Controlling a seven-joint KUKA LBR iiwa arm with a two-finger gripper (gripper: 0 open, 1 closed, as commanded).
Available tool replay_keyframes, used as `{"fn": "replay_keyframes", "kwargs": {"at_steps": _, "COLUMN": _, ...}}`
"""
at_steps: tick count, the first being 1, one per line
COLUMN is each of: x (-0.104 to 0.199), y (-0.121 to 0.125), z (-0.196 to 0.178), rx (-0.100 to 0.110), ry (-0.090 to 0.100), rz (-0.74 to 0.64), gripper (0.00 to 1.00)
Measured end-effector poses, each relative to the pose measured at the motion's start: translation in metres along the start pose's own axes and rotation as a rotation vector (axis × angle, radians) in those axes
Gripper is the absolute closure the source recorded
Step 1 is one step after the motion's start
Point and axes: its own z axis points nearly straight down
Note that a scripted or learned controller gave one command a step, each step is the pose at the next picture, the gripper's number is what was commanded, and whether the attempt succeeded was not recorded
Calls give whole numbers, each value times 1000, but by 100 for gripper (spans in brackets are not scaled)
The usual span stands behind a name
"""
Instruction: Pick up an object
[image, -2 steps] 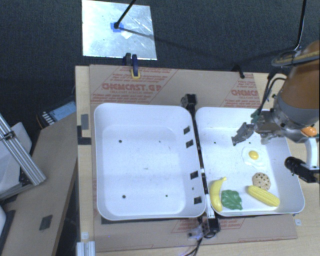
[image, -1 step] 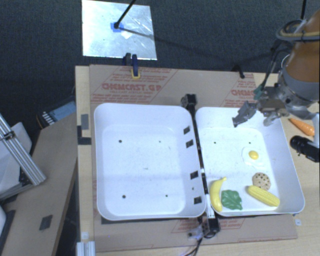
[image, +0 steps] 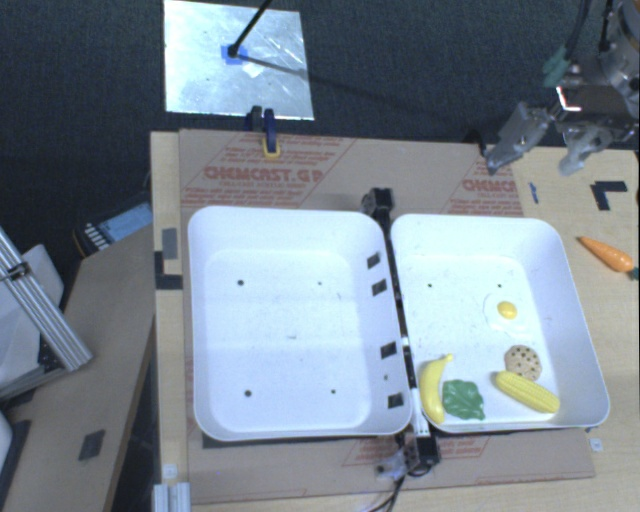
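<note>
Brown board covers the tabletop (image: 300, 170), printed with faint red lettering, and it carries two shallow white bins side by side. Left bin (image: 205, 330) shows only a few small dark dots on its floor. Right bin (image: 570, 300) holds all the loose items, gathered toward its near right part. Behind the tabletop a silvery sheet (image: 235, 60) lies flat with a bit of blue tape on it. At the upper right the pincer (image: 540, 145) hangs above the tabletop, beyond the far edge of the right bin and well apart from everything in it; its two grey fingers (image: 508, 140) splay wide with nothing between them. In the right bin a banana (image: 432, 388) lies against the near left wall, touching a green leafy piece (image: 464, 399) just beside it. A corn cob (image: 527, 391) lies tilted near the front right corner, with a brown cookie (image: 521, 360) just behind it. A fried egg (image: 506, 310), white with a yellow yolk, sits farther back. Outside the bins, a carrot (image: 608, 253) rests on the tabletop by the right edge.
</note>
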Motion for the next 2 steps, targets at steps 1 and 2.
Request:
{"fn": "replay_keyframes", "kwargs": {"at_steps": 1, "x": -33, "y": 9, "z": 257, "rx": 36, "ry": -2, "rz": 11, "gripper": 0}}
{"fn": "replay_keyframes", "kwargs": {"at_steps": 2, "x": 95, "y": -5, "z": 181, "rx": 14, "ry": 5, "rz": -8, "gripper": 0}}
